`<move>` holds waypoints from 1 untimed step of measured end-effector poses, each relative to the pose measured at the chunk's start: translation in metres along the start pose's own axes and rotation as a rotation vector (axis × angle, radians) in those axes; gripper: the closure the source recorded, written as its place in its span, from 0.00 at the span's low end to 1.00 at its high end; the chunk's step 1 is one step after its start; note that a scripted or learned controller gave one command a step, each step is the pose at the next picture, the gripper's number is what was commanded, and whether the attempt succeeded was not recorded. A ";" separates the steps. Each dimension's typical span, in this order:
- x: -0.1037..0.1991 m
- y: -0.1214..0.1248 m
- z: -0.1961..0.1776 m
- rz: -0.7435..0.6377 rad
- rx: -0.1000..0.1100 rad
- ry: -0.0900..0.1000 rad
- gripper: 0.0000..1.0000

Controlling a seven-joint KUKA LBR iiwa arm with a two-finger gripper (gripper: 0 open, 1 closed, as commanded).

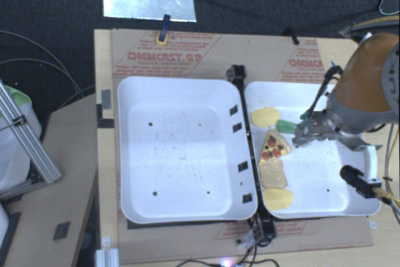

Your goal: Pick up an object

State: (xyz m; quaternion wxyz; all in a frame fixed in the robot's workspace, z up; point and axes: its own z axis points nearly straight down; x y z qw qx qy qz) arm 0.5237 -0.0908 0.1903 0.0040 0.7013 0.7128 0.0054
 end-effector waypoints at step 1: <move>0.035 -0.031 -0.003 0.009 0.013 0.000 1.00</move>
